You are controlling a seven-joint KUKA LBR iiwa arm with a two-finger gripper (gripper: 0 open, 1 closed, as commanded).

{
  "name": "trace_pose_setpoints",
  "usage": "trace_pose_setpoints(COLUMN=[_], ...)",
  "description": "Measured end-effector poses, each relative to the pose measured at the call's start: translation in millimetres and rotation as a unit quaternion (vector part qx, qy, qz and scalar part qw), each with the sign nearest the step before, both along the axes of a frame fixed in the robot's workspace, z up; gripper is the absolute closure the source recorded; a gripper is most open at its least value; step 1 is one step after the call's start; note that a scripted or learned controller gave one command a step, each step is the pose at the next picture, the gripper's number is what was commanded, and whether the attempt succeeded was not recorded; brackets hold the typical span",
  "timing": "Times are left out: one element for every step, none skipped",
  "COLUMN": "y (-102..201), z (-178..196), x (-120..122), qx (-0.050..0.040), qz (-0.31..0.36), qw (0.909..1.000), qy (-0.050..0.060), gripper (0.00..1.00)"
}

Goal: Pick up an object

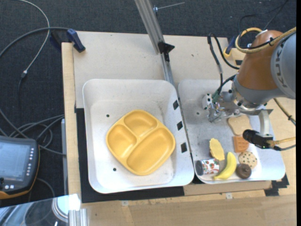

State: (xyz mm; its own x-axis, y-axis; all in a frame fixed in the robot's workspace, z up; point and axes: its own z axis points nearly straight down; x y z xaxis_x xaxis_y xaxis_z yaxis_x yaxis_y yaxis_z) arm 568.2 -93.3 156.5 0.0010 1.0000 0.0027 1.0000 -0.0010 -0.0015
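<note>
Camera view: the left bin (94, 98) holds a yellow divided plate (140, 141). The right bin (193, 98) has a banana (227, 166), can (207, 166), cookie (247, 159) and doughnut (243, 171) at its 6 o'clock edge. The tool (212, 108) hangs over that bin's middle, its grip impossible to tell.

Bench surroundings, seen from above

A pale wooden counter (117, 55) sits on dark carpet (28, 79), where thin grey cables (33, 13) loop. A blue plastic clamp (75, 40) grips the counter's far-left corner, a slanted aluminium pole (148, 20) rises behind, and a grey handheld control pendant (16, 164) lies at left.
</note>
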Motion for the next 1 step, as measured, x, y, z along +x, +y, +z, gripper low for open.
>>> trace_pose_setpoints(y=[18.2], z=[38.6], x=[-24.8], qx=[-0.0001], qz=[0.002], qw=[1.0000], qy=[-0.001], gripper=[1.00])
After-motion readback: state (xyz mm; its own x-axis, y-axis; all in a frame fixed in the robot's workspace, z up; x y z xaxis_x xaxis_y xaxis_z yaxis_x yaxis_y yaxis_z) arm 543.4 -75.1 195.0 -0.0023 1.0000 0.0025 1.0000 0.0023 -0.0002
